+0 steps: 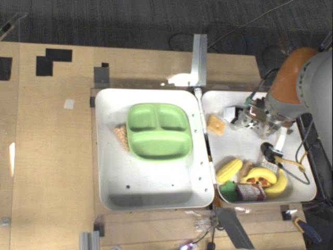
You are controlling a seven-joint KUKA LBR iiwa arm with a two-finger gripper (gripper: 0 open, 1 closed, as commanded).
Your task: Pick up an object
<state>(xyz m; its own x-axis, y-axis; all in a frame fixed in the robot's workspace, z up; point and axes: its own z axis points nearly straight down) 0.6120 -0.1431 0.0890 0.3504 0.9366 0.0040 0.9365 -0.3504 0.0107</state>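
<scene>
Your gripper (235, 116) sits over the right bin (307, 194), toward that bin's 11 o'clock corner, with the arm (302, 82) coming in from 3 o'clock. You cannot tell from this view how far the tool stands open; its tip is a blur of grey and white metal, and nothing can be made out between its parts. It hangs just beside the cheese wedge (216, 124), which lies at its 9 o'clock side near the wall between the bins; whether the two touch cannot be told.

Note the clearances. You have bare white floor across the middle of the right bin, between the tool and the food at 6 o'clock. That low edge is crowded: the corn (229, 170), the banana (270, 180) and a dark carton (248, 192) lie packed together, with a green item (227, 192) wedged in the 7 o'clock corner. Cables (289, 165) trail across the 4 o'clock side.

In the left bin (104, 155), the green tray (158, 130) fills the upper middle. A cracker (122, 137) lies pinned against its 9 o'clock edge, partly under the rim. You have open floor along that bin's whole 6 o'clock half. A metal post (200, 61) rises at 12 o'clock where the bins meet.
</scene>
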